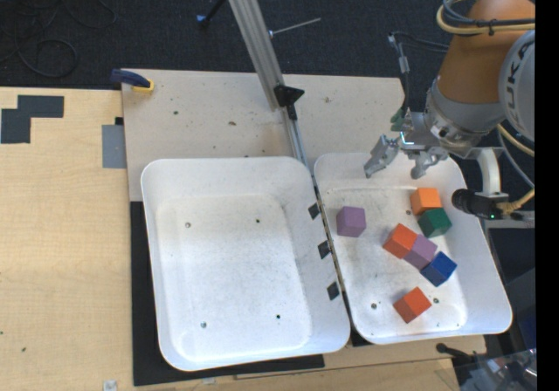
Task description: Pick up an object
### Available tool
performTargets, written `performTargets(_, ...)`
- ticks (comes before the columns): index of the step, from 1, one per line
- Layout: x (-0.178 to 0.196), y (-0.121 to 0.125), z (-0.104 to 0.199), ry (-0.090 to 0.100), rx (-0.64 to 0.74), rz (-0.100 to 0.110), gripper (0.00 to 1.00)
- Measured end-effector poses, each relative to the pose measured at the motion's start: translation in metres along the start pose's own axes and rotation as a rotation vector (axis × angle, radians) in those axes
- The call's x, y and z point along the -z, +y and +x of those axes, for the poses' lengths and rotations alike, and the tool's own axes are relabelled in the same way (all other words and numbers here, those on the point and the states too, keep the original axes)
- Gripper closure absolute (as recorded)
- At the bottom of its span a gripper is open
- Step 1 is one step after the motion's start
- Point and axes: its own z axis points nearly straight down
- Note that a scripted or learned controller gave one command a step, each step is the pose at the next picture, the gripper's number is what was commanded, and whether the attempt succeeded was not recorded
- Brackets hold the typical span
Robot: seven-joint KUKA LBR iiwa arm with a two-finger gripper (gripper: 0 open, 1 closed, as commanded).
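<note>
The right shallow white plastic bin (pixel 489 311) holds seven small blocks, approx. cube-shaped, matte, looks like foam or painted wood. A purple cube (pixel 351 221) sits alone near the bin's left wall, well apart from the rest. Toward the upper right, an orange cube (pixel 427 200) touches a dark green cube (pixel 434 222) just below it. Lower down, a cluster: a red-orange cube (pixel 401 241) touching a pale lilac cube (pixel 422 251), which touches a blue cube (pixel 438 268), the three running diagonally down to the right. A second red-orange cube (pixel 412 304) lies by itself near the bin's front edge, tilted w/ one corner toward the camera.

The two-finger metal gripper (pixel 400 158) hangs over the right bin's back rim, above & well apart from all blocks; nearest is the orange cube, below and to its right. Its two fingers are spread wide, one (pixel 378 157) pointing down-left, the other toward the right, w/ nothing between them and nothing touched. The grey arm w/ orange band (pixel 485 36) comes in from the upper right.

The left shallow white plastic bin (pixel 227 267) sits beside the right one, the two rims meeting along black clips (pixel 322 249). A slanted aluminium rail (pixel 258 36) rises behind the bins.
</note>
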Motion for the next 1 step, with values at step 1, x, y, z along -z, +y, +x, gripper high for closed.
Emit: performTargets(1, 0.0029, 0.0008, -0.0004, -0.001, 0.000, -0.005, 0.00)
